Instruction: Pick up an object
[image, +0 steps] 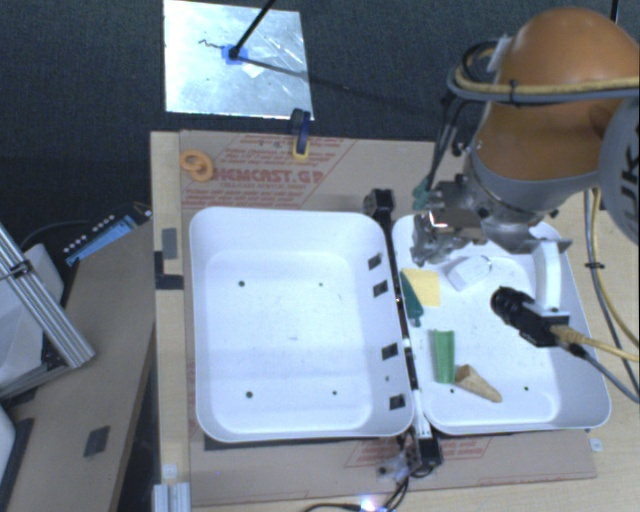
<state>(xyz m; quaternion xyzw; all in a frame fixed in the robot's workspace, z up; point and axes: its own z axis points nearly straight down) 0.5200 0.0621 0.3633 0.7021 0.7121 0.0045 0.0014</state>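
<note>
Big grey arm (520, 195) reaching in from the right, fat orange band (560, 70) up top, wrist bent down, shiny metal claw (433, 238) hanging low at the arm's left end, pointing down

light: bright, even | shadows: soft | glare: silvery sheet (240, 60) | focus: slightly soft

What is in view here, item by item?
left bin: 1, white, bench centre
right bin: 1, white, beside it
yellow piece: 1, yellow, right bin
dark green strip: 1, green, beside yellow piece
green block: 1, green, right bin
tan wedge: 1, tan, beside green block
white scrap: 1, white, right bin
orange ring: 1, orange, far-left corner of cardboard
clamp: 1, blue-yellow, cardboard's far edge
gripper: 1, grey, over right bin
</note>
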